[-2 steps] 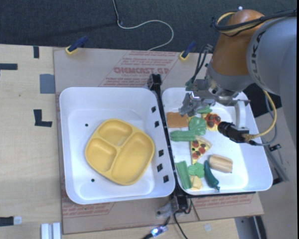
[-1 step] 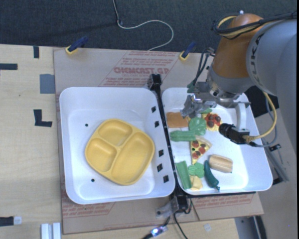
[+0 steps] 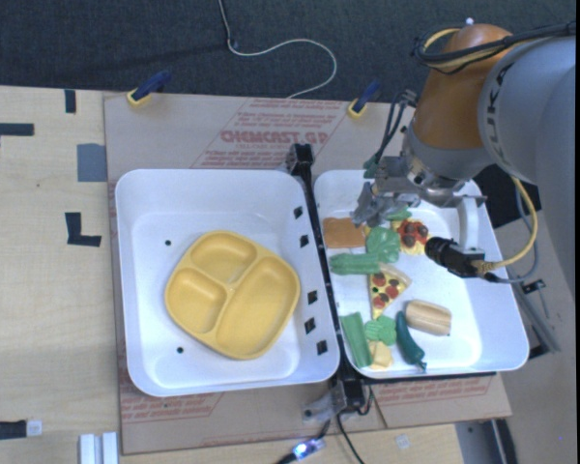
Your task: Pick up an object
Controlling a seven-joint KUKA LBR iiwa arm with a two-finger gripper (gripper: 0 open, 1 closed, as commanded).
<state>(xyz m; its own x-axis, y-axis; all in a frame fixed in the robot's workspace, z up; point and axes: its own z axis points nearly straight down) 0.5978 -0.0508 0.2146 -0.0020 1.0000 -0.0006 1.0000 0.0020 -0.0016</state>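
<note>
In the right bin, near its far left corner, the gripper hangs low over the toy food, the arm reaching in from the right. I cannot tell whether it is wide or narrow, or whether it holds anything. Just beneath it a brown slab lies against the left wall, touching a green piece. A pizza slice sits mid-bin; a bread roll lies toward the near right corner. More green bits crowd the near left corner. The right side of this bin is bare floor. In the left bin a yellow plate sits centred, with open floor along every wall.
</note>
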